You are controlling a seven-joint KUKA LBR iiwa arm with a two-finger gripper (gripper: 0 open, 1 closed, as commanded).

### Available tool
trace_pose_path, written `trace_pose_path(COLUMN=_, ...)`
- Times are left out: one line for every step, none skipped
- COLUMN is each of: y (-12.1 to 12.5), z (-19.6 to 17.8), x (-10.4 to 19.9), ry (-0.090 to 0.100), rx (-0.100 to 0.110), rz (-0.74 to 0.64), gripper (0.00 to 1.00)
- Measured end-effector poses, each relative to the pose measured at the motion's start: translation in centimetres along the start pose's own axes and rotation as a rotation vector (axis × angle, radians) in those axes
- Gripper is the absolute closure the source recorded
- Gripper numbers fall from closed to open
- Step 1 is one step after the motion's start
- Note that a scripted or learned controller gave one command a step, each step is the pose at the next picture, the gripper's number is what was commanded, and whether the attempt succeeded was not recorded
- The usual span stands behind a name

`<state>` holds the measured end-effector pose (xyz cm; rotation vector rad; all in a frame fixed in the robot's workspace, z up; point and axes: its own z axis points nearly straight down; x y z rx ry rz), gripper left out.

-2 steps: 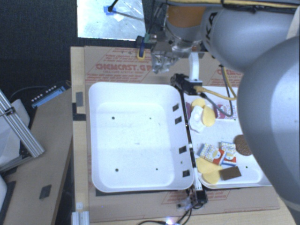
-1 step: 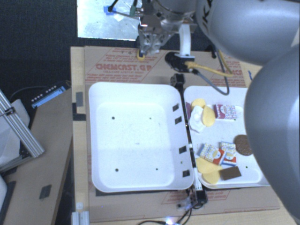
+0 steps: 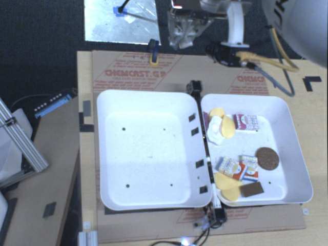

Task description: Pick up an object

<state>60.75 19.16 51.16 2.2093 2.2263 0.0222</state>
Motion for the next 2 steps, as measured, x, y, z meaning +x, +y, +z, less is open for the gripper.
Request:
trace_pose_path(y=3.5, z=5.9, x=-5.1, ry=-0.009, rx=0.014, rz=0.011, gripper=1.0)
trace_pose_path(y=6.1, z=5.0, x=-3.7, ry=-0.006, rx=0.009, rz=0.004, gripper=1.0)
